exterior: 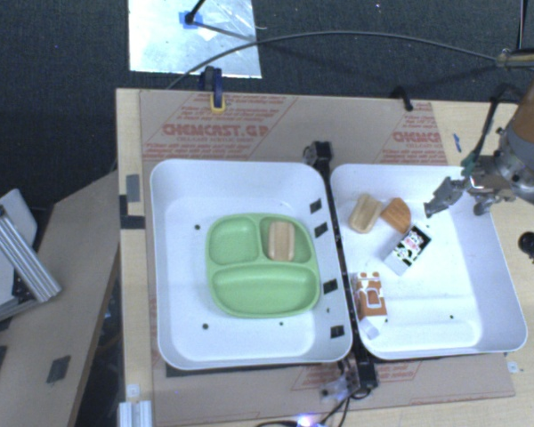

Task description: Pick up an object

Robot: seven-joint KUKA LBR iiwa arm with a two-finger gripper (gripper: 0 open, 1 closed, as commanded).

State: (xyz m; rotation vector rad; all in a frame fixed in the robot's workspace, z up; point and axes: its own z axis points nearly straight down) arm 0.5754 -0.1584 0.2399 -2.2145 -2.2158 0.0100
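In the right bin lie a pale tan bread-like piece, an orange-brown piece touching it, a small black, white and green box, and an orange-and-white item near the bin's left wall. My gripper hangs over the upper right part of this bin, to the right of the orange-brown piece and above the small box. It is open, with nothing between its fingers. Another tan piece rests in the upper right compartment of the green divided plate in the left bin.
The two white bins sit side by side on a cardboard sheet, joined by a black divider with clips. A blue-and-yellow clamp stands at the sheet's far edge. A metal frame juts in at the left.
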